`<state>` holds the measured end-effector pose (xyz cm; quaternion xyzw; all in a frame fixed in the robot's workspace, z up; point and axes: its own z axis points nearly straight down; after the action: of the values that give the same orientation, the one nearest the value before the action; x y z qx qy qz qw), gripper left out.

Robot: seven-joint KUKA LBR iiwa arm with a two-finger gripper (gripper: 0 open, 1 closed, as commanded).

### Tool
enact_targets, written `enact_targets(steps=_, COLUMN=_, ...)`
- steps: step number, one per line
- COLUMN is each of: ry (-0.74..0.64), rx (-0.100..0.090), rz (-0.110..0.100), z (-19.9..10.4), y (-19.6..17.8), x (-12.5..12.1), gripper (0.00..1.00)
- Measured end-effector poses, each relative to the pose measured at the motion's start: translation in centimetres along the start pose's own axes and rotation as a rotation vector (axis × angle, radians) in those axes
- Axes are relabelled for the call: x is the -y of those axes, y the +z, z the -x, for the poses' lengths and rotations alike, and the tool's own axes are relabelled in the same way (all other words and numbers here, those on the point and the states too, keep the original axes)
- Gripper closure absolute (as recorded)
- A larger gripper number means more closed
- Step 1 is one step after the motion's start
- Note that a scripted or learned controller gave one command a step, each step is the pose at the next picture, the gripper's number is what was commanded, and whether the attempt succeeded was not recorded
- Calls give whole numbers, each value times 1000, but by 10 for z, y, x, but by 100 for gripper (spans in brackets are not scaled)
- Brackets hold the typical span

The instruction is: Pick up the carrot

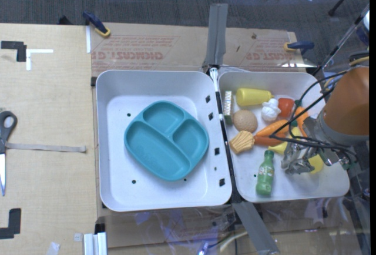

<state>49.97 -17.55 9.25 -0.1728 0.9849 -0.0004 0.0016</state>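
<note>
1. The carrot (271,128) is lying slantwise in the right bin (329,189), wedged among other toys — no clear side for us.
2. Our hand (296,164) is hovering just below it, near the green bottle (265,174); whether it is wide or narrow we cannot tell.
3. The blue tray (166,140) is sitting in the left bin (111,148), well apart.

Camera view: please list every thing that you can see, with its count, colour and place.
plate: 1, blue, three compartments, left bin
carrot: 1, orange, right bin, middle
bottle: 1, green, right bin, front
egg: 1, tan, right bin, left of the carrot
yellow toy food: 1, right bin, back
scissors: 1, grey, bench, far left
bins: 2, white, side by side
gripper: 1, metallic, over right bin, near the carrot
arm: 1, orange band
</note>
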Motion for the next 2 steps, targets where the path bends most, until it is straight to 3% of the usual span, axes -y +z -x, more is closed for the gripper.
enact_targets(steps=1, ry=-1, rx=0, rz=0, z=0, y=0, x=0, gripper=0)
enact_targets(steps=2, ry=14, rx=2, rz=-1, z=-15, y=-1, x=26, gripper=0)
